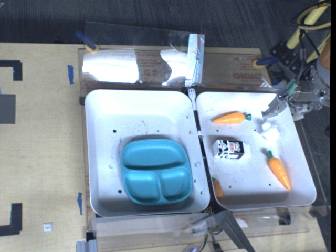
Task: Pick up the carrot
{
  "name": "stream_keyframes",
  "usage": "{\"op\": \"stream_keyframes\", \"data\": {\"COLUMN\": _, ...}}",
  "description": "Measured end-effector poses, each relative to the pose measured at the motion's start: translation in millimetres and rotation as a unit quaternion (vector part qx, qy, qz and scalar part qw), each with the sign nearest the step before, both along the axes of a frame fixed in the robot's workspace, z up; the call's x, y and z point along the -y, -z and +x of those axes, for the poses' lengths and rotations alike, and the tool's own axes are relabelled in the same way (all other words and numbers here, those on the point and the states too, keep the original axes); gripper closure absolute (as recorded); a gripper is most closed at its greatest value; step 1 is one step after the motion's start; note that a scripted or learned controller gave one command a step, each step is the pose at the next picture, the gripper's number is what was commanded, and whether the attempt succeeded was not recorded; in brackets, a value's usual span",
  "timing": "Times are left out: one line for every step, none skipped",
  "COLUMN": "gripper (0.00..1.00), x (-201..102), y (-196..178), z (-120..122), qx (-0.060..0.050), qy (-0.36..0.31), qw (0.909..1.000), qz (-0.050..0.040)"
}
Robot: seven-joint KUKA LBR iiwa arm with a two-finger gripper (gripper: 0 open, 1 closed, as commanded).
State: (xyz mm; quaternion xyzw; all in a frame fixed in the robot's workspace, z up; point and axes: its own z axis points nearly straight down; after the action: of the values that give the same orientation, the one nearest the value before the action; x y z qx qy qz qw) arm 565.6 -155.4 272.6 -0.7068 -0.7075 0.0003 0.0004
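At the far right corner of the right bin (304,193) you have the gripper (276,107), reaching in over the rim from the right; you cannot tell from this angle how it stands, apart or together, and nothing is visibly held in it. Just left of it, in the far part of that bin, lies a carrot (229,118), lengthwise left to right with its green top toward the gripper, close but not touching. You have a second carrot (278,171) along the bin's right side, slanting toward the near right corner, green top at its far end. Between them sits a small black-and-white object (230,149), and a white lump (270,133) lies just below the gripper. Over in the left bin (105,109) you see a blue divided plate (156,170), well apart from the arm.
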Motion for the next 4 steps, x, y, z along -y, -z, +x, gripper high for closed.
{"op": "stream_keyframes", "data": {"gripper": 0.00, "x": 53, "y": -48, "z": -19, "qx": 0.003, "qy": 0.020, "qw": 0.9998, "qz": -0.0017}}
{"op": "stream_keyframes", "data": {"gripper": 0.00, "x": 58, "y": 37, "z": -20, "qx": -0.003, "qy": 0.291, "qw": 0.9566, "qz": 0.0002}}
{"op": "stream_keyframes", "data": {"gripper": 0.00, "x": 41, "y": 178, "z": -36, "qx": -0.005, "qy": 0.279, "qw": 0.9602, "qz": 0.0069}}
{"op": "stream_keyframes", "data": {"gripper": 0.00, "x": 39, "y": 183, "z": -79, "qx": 0.006, "qy": 0.175, "qw": 0.9845, "qz": 0.0053}}
